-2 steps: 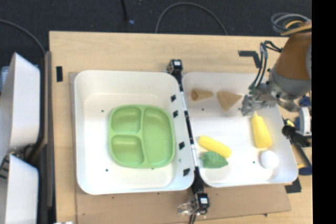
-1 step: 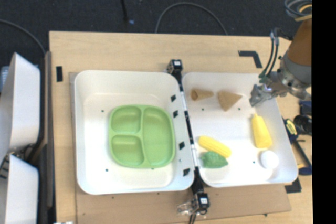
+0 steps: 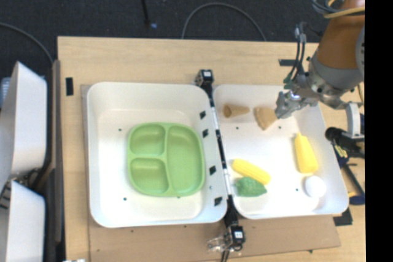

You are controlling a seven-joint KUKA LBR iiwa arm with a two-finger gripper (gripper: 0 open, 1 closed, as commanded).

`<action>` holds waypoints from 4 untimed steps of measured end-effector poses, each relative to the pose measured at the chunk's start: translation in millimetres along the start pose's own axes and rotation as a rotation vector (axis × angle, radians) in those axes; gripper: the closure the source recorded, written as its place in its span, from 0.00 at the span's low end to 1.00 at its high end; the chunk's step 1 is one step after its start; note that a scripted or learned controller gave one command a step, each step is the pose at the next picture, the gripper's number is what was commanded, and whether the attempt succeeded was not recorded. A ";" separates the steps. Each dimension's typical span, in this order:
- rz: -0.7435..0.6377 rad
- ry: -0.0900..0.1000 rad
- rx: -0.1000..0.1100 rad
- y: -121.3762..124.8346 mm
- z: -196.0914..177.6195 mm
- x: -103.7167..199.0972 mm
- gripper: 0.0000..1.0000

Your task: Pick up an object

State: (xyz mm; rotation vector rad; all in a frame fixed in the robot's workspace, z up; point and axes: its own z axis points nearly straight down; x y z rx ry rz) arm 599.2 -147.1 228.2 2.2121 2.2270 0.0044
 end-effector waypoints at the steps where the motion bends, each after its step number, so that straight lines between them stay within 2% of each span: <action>1: -0.001 0.001 0.000 10.5 -12.8 55.1 1.00; 2: 0.001 0.000 0.003 13.5 -3.5 104.8 1.00; 4: -0.002 0.002 0.002 19.1 -17.5 224.1 1.00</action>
